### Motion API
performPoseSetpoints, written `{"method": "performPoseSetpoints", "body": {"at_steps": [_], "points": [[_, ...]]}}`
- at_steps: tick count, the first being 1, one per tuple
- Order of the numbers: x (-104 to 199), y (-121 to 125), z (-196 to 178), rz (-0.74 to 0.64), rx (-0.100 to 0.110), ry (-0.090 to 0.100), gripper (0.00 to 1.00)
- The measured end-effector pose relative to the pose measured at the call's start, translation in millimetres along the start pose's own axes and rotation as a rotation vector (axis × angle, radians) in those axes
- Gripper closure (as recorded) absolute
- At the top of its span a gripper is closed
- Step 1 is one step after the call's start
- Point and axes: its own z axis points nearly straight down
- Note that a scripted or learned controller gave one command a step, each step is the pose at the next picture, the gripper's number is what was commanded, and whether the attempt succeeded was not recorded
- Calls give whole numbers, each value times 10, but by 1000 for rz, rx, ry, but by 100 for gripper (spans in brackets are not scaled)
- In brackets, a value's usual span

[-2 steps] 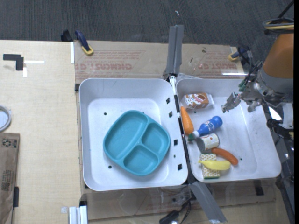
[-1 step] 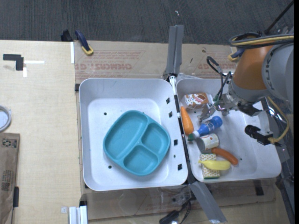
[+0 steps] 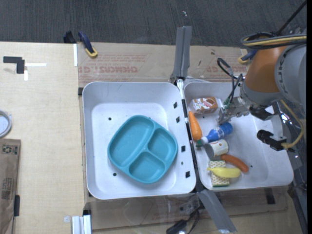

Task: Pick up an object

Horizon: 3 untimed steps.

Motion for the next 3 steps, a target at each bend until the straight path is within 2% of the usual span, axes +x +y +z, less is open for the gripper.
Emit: {"method": "performPoseSetpoints", "body": {"at_steps": [1, 2, 3], "points": [[0, -1, 1, 0, 0, 0, 0], [-37, 167, -725, 76, -4, -2, 0], [-410, -75, 54, 17, -4, -1, 0]]}}
